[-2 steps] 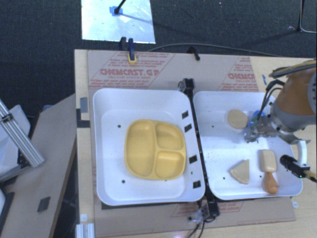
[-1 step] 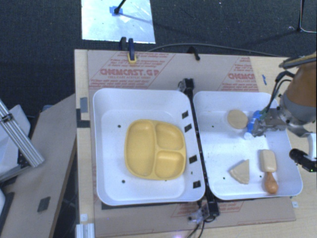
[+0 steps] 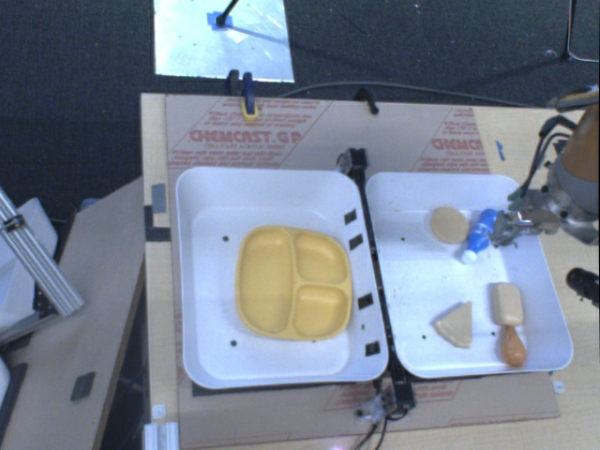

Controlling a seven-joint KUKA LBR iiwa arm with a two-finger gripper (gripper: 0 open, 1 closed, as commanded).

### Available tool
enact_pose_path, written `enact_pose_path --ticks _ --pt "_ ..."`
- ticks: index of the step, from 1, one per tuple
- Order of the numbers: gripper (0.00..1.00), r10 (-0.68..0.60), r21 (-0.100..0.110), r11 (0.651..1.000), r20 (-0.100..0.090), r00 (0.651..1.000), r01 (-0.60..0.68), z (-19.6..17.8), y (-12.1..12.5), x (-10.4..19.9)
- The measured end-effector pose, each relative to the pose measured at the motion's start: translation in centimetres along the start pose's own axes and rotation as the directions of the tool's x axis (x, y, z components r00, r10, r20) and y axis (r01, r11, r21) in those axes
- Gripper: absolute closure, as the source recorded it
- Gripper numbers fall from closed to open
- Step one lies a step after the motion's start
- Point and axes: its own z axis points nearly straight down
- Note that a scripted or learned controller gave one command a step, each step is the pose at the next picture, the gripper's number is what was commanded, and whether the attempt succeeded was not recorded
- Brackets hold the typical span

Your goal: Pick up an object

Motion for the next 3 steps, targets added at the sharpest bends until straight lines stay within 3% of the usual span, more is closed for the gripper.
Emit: enact_pose_path --ticks 1,3 --pt "1.00 -0.001 0.000 1.000 0.000 1.000 0.001 -4.2 0.2 -0.1" --pt "1.00 -0.005 0.006 1.000 -0.004 1.000 0.006 -3.5 0.3 9.0"
